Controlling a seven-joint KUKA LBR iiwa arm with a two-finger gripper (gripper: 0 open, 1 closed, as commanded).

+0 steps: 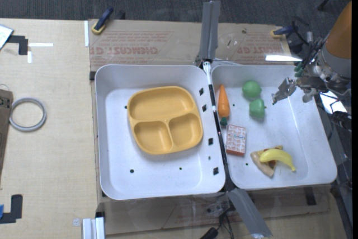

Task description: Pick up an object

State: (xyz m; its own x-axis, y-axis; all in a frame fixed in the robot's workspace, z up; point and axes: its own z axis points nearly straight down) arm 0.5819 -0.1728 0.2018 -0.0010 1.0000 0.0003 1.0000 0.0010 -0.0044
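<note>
My jaws [282, 91] hang over the right bin [313, 137]; I cannot tell if they are spread. The green balls [254, 99] sit nearby and might roll away if bumped.

Lit evenly and brightly from above; cast soft, short shadows inside the 2 white bins [106, 137]; showed mild glare on taped cardboard [151, 45]; blurred slightly around the gripper [286, 90]

Tape roll [26, 114] on bench left; blue clamp [102, 20] behind bins.
</note>
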